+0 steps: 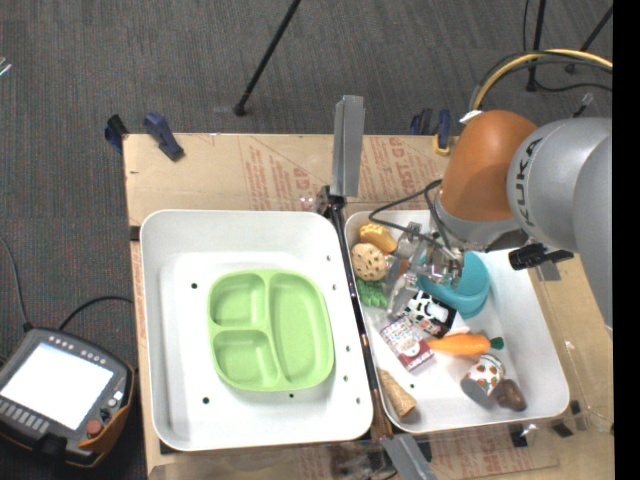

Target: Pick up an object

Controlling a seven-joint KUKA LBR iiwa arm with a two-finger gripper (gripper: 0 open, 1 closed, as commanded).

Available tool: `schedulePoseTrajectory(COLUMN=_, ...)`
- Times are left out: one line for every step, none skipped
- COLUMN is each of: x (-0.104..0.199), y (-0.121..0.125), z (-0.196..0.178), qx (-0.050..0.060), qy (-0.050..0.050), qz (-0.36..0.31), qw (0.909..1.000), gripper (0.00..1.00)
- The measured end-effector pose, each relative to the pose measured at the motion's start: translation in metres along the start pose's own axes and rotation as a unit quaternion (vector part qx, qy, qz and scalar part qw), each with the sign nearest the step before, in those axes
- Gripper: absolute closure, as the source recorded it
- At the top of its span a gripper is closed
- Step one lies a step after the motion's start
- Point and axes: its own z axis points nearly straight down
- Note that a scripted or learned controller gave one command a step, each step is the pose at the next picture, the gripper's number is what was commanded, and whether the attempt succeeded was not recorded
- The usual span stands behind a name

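My gripper [410, 280] hangs low in the right bin [540, 343], at its upper middle. It is between a chocolate-chip cookie [368, 261] on its left and a teal cup [465, 286] on its right. Just below it lie a black-and-white cow-patterned toy [431, 314] and a small printed packet [405, 341]. A yellow-brown bread piece [378, 236] sits behind the cookie. Nothing can be seen held in the gripper.
Toward the front of the right bin are an orange carrot [460, 345], an ice cream cone [398, 392] and a spotted mushroom toy [487, 377]. The left bin [170, 258] holds a green divided plate [270, 330]. A grey post [348, 153] stands behind the bins.
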Motion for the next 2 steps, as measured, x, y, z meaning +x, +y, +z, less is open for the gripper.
schedulePoseTrajectory(x=0.041, y=-0.054, z=0.000, qx=0.001, qy=0.002, qz=-0.030, qw=0.9996, gripper=0.00)
schedulePoseTrajectory(x=0.025, y=-0.006, z=-0.001, qx=0.001, qy=-0.001, qz=-0.023, qw=0.9997, gripper=0.00)
